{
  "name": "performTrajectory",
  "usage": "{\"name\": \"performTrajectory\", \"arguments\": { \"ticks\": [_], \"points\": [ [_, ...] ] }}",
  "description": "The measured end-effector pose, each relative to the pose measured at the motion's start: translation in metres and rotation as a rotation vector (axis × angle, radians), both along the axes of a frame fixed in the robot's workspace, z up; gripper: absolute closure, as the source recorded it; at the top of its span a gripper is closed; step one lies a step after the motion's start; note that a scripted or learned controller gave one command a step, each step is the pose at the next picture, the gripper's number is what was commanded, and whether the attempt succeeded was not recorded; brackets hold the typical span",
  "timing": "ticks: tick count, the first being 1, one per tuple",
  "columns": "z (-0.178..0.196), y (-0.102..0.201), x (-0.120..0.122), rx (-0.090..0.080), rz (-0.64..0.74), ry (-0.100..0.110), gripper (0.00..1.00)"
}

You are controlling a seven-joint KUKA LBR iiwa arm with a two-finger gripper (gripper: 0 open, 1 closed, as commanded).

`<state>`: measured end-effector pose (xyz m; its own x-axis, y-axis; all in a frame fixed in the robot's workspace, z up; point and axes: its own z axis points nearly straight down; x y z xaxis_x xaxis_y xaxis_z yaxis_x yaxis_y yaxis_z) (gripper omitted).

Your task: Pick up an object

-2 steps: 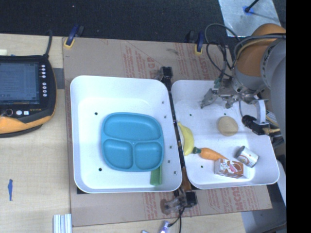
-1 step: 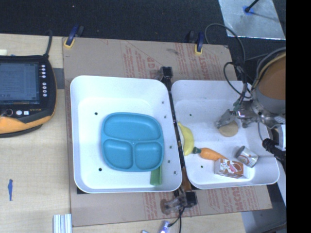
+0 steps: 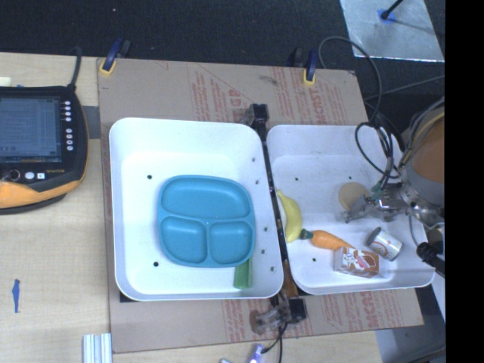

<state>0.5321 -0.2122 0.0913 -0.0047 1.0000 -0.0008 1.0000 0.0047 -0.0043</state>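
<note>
Under everything, a pale wooden bench top (image 3: 53, 278) against dark carpet (image 3: 189, 10), overlaid by a brown cardboard sheet (image 3: 197, 89) with faint red printing too blurred to read, clipped at its far edge; on it, two shallow white plastic bins, the left bin (image 3: 132, 150) bearing a light-blue divided plastic plate (image 3: 205, 219) with a green strip (image 3: 242, 275) at its near edge, the right bin (image 3: 318, 153) bearing a yellow banana (image 3: 290, 214), an orange carrot (image 3: 327, 240), a red-and-white printed packet (image 3: 356, 261), a small silver can (image 3: 385, 243) and a tan disc (image 3: 352, 196). At far left, a black-and-orange control pendant (image 3: 34, 153), screen text illegible; at right, the grey arm's gripper (image 3: 372, 206) low over the right bin beside the tan disc, claw state impossible to tell
</note>
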Motion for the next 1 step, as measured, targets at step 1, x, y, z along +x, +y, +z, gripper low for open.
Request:
{"name": "performTrajectory", "arguments": {
  "ticks": [1],
  "points": [
    [0.0007, 0.0369, 0.0597, 0.001, 0.002, -0.002, 0.0]
  ]
}}
